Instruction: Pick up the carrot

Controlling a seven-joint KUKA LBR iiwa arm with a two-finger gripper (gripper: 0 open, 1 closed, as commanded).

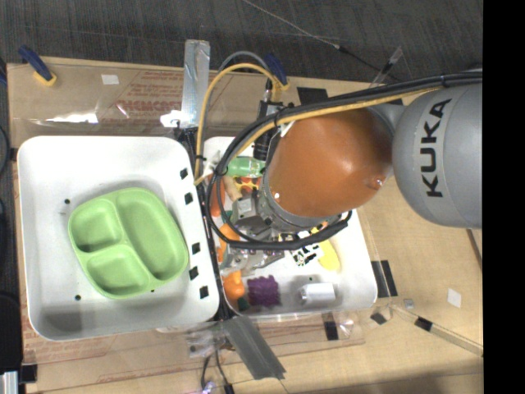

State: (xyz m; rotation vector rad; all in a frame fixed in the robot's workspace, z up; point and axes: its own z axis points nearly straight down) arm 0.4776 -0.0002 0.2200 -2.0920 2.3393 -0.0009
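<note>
The arm (394,158) comes in from three o'clock and its orange band (328,167) hangs over the right bin (361,273), covering most of that bin's middle and its twelve o'clock half. The gripper (250,245) sits below the band toward eight o'clock, wrapped in black and yellow cables (238,130); the view does not show how it is set, so that cannot be told. The carrot (234,287), an orange piece, lies in the right bin's seven o'clock corner, just beside the wall shared with the left bin and just below the gripper's metal parts; whether they touch is unclear. Touching the carrot at its three o'clock side is a purple bunch of grapes (262,290), and further along at three o'clock lies a white cylinder (318,292). A yellow item (330,257) peeks out at the band's five o'clock edge, and a green item (244,167) shows at its ten o'clock edge, both partly hidden. The left bin (41,220) holds a green divided plate (127,240) near its centre, well apart from the carrot.
</note>
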